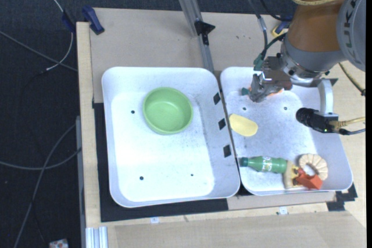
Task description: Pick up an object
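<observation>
My gripper (263, 89) hangs low over the far part of the right bin (331, 142). An orange object (283, 86) lies right under it, showing on both sides of the gripper and mostly hidden by it. I cannot see whether the object is gripped. A yellow flat piece (243, 125) lies just in front of the gripper. A green bottle (264, 164) lies on its side near the bin's front. Beside the bottle sit a tan ring-shaped toy (314, 164) and a red piece (307, 181).
A green bowl (168, 110) sits in the left bin (122, 142). A grey metal bar (189, 3) slants down to the divide between the bins. A black fitting (314, 118) on the arm hangs over the right bin. Cables loop around the wrist.
</observation>
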Robot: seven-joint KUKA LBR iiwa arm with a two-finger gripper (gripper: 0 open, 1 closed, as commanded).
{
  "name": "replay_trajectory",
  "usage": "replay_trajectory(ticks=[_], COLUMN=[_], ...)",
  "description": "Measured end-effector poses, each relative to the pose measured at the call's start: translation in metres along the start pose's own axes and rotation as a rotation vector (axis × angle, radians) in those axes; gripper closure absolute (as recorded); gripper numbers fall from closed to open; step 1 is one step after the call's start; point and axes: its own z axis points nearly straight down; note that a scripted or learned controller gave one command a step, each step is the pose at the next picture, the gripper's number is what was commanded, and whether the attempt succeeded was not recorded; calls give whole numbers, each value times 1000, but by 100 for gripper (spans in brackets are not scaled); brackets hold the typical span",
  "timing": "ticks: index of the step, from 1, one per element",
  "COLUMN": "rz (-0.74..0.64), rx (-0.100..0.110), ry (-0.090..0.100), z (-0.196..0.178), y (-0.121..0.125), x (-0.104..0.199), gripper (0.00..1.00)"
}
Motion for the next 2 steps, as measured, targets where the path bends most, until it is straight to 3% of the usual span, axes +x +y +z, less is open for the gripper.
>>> replay_trajectory(ticks=[2], rz=[1], rx=[3], ry=[0], z=[3], y=[2], x=[112], gripper=[100])
